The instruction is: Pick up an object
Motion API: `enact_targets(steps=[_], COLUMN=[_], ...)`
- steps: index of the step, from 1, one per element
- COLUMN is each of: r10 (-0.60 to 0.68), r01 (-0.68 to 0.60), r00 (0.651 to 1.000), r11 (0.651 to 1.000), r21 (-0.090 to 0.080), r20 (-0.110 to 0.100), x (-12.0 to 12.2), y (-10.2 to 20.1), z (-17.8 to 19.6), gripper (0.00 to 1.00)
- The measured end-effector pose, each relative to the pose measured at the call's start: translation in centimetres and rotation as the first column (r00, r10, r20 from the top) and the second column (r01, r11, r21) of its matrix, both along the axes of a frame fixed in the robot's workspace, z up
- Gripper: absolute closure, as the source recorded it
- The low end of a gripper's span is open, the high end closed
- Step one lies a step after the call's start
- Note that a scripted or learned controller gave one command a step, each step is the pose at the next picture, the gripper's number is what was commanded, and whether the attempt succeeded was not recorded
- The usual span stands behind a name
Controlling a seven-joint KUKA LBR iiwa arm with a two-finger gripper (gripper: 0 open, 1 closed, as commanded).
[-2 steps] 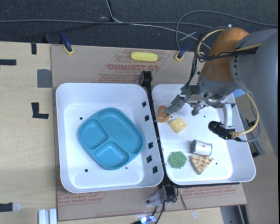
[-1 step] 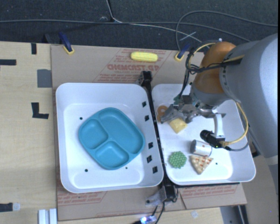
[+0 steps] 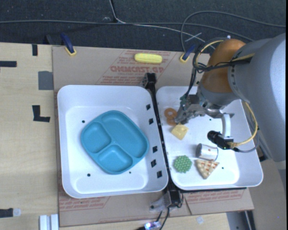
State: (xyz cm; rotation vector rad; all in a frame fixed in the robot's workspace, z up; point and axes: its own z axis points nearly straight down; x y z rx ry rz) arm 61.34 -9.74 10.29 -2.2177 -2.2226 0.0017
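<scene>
The arm (image 3: 259,80) hides part of the right bin (image 3: 249,176); its bulk is cropped rightward.

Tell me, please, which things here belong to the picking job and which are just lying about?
Job: tool; right bin items: yellow cheese wedge, pretzel, green ball, pizza slice, small can.

Lying about: blue divided tray in left bin, yellow banana.

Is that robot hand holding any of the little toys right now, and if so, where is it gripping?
It cannot be told. The gripper is low in the right bin, just above the yellow cheese wedge and beside the small pretzel, with nothing visibly between its fingers.
</scene>
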Motion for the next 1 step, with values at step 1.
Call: enact_targets(steps=[1], r10=[-0.001], r01=[0.001], r00=[1.0], r11=[1.0], r21=[-0.001], r20=[0.005], x=[0.18], y=[0.29], z=[4.25], gripper=[1.0])
